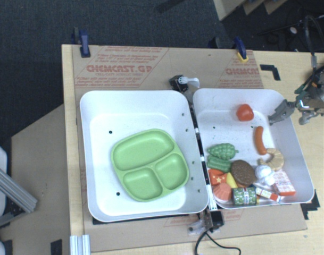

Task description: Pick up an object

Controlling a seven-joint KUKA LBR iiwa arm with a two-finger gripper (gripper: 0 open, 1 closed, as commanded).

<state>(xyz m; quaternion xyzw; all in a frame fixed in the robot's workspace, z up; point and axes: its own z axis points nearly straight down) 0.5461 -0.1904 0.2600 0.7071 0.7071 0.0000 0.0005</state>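
Nothing is picked yet: the claw [290, 112] hangs spread and bare at the right bin's [289, 97] edge, near the tomato [245, 112], every toy still lying inside.

We see dark blue-grey carpet [124, 15] across the upper frame. A light wooden bench [39, 142] occupies the centre, covered by a printed brown cardboard sheet [124, 68] held by two blue clamps [83, 40]. An aluminium rail [13, 187] crosses the lower left corner.

Green divided plate [149, 165] in left bin [92, 142]; two blue clamps [83, 43] at bench's far edge
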